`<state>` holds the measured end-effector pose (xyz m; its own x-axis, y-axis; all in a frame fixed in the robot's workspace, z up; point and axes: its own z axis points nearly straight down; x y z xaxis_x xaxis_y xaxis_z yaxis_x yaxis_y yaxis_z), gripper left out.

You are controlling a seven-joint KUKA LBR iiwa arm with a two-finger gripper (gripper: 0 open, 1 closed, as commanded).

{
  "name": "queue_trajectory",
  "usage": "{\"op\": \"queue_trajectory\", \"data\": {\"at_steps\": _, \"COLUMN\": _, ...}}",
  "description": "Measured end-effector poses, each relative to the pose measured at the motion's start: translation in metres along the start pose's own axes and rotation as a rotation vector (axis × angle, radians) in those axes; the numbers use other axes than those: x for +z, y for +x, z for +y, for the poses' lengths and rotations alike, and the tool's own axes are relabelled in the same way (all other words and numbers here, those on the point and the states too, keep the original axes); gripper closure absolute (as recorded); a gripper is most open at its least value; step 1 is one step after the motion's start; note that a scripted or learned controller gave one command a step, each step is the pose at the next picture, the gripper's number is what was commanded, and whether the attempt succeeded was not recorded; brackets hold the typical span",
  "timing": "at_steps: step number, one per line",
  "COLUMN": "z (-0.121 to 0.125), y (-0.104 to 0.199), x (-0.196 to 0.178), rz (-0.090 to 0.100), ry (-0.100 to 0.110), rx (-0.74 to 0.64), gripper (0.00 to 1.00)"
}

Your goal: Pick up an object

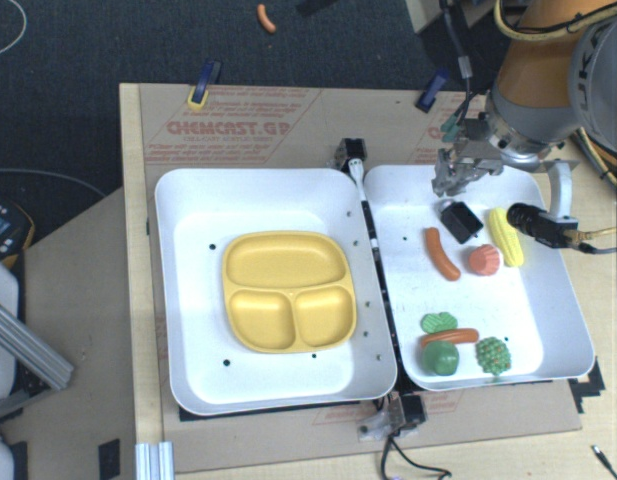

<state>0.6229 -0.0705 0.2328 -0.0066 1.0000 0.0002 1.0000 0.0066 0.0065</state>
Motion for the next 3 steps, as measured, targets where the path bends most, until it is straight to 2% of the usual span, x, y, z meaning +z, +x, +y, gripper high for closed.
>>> {"op": "queue_trajectory", "data": {"at_steps": 1, "z": -0.002, "y": -0.004, "x": 0.011, "rz": 0.0, "ry": 0.009, "rx": 0.006, "gripper": 1.0}}
{"op": "queue_trajectory", "data": {"at_steps": 2, "z": -0.004, "y": 0.007, "x": 0.017, "rz": 0.0, "ry": 0.009, "rx": 0.006, "gripper": 1.0}}
{"op": "queue_trajectory", "data": {"at_steps": 3, "z": -0.001, "y": 0.005, "x": 0.018, "rz": -0.002, "ry": 0.006, "rx": 0.006, "gripper": 1.0}}
